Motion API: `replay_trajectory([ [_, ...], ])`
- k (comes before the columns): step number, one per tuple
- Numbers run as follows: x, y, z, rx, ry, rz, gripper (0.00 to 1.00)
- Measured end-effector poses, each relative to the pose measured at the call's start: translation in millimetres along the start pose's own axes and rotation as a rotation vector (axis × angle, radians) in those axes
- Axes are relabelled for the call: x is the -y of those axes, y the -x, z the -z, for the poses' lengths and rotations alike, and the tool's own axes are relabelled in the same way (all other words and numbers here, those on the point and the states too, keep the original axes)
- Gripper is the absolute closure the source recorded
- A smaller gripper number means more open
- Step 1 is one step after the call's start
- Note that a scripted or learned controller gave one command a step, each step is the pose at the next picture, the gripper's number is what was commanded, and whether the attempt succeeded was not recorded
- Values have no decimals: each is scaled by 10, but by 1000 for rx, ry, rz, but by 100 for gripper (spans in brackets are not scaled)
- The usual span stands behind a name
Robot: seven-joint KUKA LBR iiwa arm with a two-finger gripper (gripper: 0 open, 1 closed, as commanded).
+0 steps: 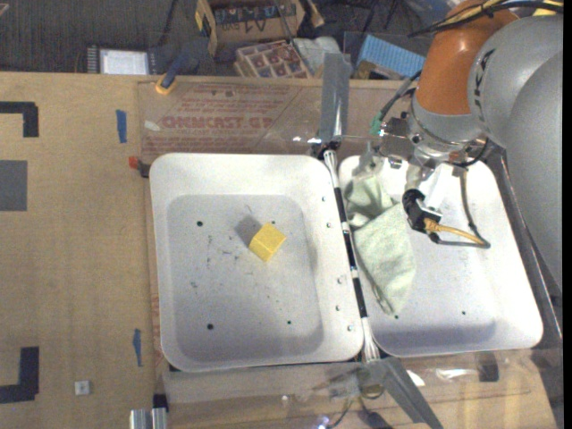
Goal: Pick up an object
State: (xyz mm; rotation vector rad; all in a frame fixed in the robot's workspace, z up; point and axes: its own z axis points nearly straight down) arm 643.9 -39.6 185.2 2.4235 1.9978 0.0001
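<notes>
**Soft cloth hung at the jaws over the right bin**

Nearest the camera, the two white bins (pixel 179 347) were seen side by side on the surface. In the left bin a small yellow block (pixel 267 241) lay alone; it was judged light and stiff, best taken across opposite flat faces. In the right bin a pale green cloth (pixel 384 248) was draped, soft and limp, best pinched at a bunched fold. Whether the gripper (pixel 413 170) gripped it could not be told. Beyond, cardboard and clutter were seen.

yellow block (pixel 267 241), pale green cloth (pixel 386 253), white bins (pixel 179 186)
</notes>
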Motion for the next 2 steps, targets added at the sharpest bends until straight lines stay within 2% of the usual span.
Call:
replay_trajectory([
  [1, 80, -661, 215, 0, 3, 208, 0],
  [2, 288, -1004, -414, 12, 8, 255, 0],
])
